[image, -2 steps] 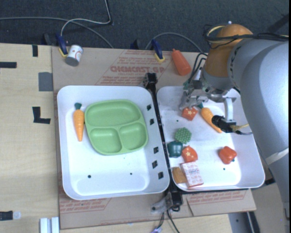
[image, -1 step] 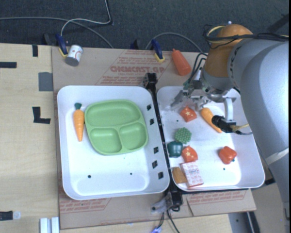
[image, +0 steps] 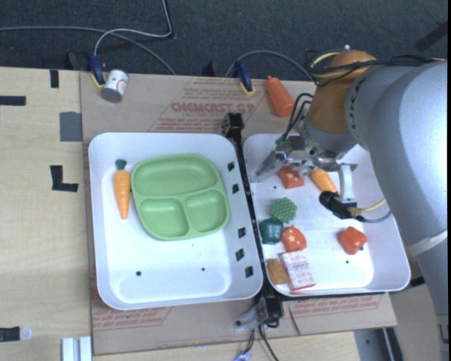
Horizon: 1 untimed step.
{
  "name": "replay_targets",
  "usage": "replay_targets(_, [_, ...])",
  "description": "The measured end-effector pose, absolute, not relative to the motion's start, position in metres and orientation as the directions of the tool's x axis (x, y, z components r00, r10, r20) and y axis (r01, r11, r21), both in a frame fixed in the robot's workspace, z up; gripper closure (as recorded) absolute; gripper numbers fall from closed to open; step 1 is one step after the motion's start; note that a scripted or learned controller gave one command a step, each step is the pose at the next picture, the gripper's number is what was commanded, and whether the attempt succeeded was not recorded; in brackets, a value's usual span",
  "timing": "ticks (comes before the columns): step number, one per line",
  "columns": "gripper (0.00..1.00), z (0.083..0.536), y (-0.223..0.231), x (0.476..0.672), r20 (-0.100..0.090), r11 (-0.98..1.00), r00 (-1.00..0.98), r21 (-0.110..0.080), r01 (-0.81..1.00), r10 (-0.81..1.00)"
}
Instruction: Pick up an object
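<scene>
My gripper (image: 307,171) hangs low over the back of the right bin (image: 383,277), with its fingers spread open. One grey finger (image: 267,165) points left and the other (image: 347,179) stands to the right. Between them lie a small red-orange piece (image: 290,177) and an orange carrot-like piece (image: 322,179); neither is gripped. Nearer the front are a green bumpy object (image: 284,209), a teal object (image: 270,232), a red piece (image: 294,239), a red pepper (image: 352,240) and a pink-white box (image: 298,270).
The left bin (image: 105,277) holds a green divided plate (image: 182,195) and a toy carrot (image: 122,191). An orange toy (image: 279,96) and a white cylinder (image: 115,85) lie on the cardboard behind the bins. The arm's big grey body (image: 406,149) covers the right side.
</scene>
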<state>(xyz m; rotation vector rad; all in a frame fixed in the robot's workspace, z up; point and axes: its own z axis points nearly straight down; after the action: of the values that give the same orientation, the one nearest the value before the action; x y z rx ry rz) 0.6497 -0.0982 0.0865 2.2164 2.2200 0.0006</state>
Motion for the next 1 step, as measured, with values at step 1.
replay_targets(1, [1.0, 0.0964, -0.0983, 0.6498, -0.004, 0.002, -0.002, 0.003, 1.0, 1.0])
